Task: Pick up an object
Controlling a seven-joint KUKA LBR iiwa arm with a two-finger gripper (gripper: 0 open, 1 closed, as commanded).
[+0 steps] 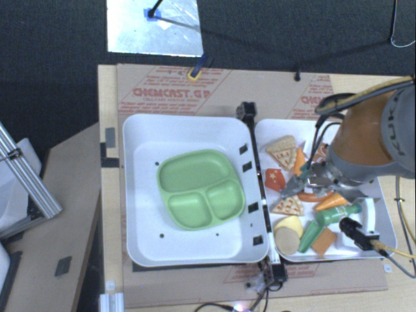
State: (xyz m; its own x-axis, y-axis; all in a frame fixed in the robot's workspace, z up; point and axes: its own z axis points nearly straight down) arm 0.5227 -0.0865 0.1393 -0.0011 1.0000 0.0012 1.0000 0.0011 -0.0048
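The right bin holds several toy foods. Among them are a tan pizza slice, an orange carrot, a red piece and a second pizza wedge. There are also a pale yellow round piece, a green bottle-shaped piece and an orange block. My gripper hangs low over the middle of this bin, between the red piece and the lower pizza wedge, with the carrot just above it. The wrist hides part of the bin's right half.
The left bin holds a green divided plate. A black-clipped divider separates the two bins. Both sit on a cardboard sheet, with a shiny foil square beyond the bench's far edge.
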